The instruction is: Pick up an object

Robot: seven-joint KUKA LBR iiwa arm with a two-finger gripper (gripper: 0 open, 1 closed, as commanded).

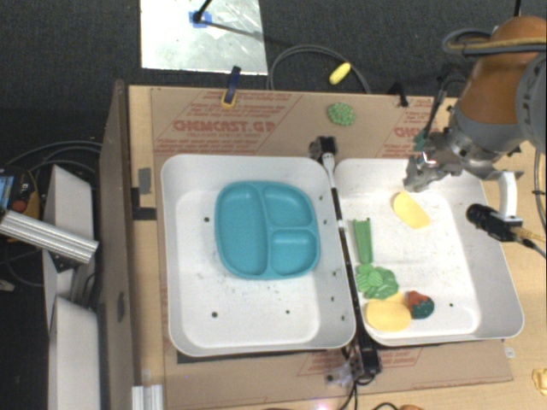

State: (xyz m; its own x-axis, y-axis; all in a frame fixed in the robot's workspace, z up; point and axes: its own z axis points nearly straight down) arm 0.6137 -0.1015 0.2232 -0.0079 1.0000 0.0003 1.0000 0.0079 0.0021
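You see the arm (500,75) reaching in from the upper right, wrist angled down-left, its pincer (419,178) hanging over the right bin (491,314) just above the yellow object (411,211). You cannot tell how the pincer is set. A teal divided plate (266,229) sits in the left bin (192,314).

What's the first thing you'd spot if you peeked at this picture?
The big blue plate with three sections, lying in the left bin, catches the eye first. Next comes the grey and orange arm reaching in from the right, its tool just above a yellow piece in the right bin.
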